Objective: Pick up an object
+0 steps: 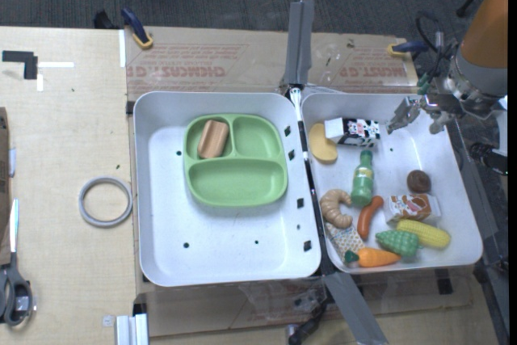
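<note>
My gripper hangs over the far right part of the right bin, with its fingers spread open and nothing between them. Below and left of it lie several toy foods: a black-and-white carton, a yellow slice, a green bottle, a brown ball, a tan croissant, a red sausage, a snack packet, a corn cob, a green vegetable and a carrot.
The left bin bears a green divided plate with a brown bun in its upper left section. On the bench to the left lie a grey ring and scissors. A grey bar stands behind the bins.
</note>
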### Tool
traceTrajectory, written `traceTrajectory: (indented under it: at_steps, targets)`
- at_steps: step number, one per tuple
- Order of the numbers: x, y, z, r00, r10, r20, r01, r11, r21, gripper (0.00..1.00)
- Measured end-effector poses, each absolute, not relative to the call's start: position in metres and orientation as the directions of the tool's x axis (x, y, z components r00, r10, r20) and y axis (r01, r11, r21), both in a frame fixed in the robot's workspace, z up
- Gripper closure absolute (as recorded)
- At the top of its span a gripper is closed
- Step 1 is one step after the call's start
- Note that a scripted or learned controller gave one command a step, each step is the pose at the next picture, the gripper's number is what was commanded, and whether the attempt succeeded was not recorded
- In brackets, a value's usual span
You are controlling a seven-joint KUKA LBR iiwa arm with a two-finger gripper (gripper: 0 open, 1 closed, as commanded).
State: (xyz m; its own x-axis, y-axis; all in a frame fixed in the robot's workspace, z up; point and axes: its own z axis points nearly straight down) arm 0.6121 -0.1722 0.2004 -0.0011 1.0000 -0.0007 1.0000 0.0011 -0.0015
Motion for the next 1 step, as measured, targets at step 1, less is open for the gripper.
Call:
traceTrajectory:
  at_steps: [1]
  targets:
    - [0.5991, -0.1188, 0.0914, -0.1, 0.995, 0.0, 0.995, 0.1, -0.001, 0.0]
